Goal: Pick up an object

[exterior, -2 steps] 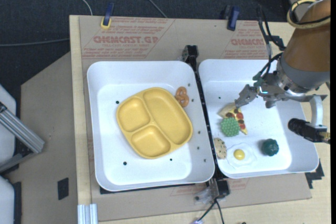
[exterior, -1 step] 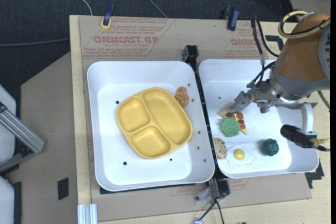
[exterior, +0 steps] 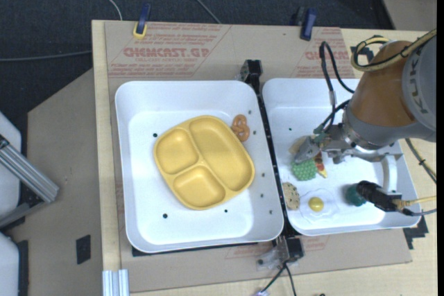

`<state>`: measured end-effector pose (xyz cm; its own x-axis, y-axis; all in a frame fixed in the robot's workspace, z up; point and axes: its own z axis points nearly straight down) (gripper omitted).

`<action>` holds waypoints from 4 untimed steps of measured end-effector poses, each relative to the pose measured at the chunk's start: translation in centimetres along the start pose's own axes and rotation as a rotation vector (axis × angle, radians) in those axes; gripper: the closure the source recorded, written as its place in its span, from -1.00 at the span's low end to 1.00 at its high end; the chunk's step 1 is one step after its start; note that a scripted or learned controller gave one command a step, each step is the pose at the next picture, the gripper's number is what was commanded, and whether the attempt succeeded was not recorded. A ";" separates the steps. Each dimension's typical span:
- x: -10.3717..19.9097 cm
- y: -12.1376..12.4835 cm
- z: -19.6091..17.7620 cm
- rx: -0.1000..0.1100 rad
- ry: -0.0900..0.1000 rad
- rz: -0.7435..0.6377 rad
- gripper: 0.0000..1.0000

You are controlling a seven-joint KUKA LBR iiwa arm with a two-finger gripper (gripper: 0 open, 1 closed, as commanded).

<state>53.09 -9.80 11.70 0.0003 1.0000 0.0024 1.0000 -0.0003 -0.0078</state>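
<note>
My gripper [exterior: 310, 149] hangs low over the left half of the right bin [exterior: 277, 107], reaching in from the right. Directly below and touching its tip lies a green knobbly object [exterior: 303, 170], with a small red and orange piece [exterior: 320, 165] beside it. Nothing can be seen held in the gripper. Nearer the front of this bin lie a fried-egg toy [exterior: 316, 204], a speckled cookie [exterior: 292, 197] at the left wall, and a teal object [exterior: 354, 195].
The left bin [exterior: 139, 218] holds a yellow divided plate [exterior: 202, 161], with a small brown pretzel [exterior: 240, 126] at its upper right corner. A black divider [exterior: 269, 156] runs between the bins. The arm covers the right bin's back right part.
</note>
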 end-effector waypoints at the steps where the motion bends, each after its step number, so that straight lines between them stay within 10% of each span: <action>1: -0.1 0.2 -1.3 -0.008 -0.002 0.001 1.00; 4: -0.2 -0.1 -13.2 -0.013 -0.004 -0.001 1.00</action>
<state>53.05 -10.02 24.92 -0.0007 1.0000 -0.0016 1.0000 0.0007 0.0057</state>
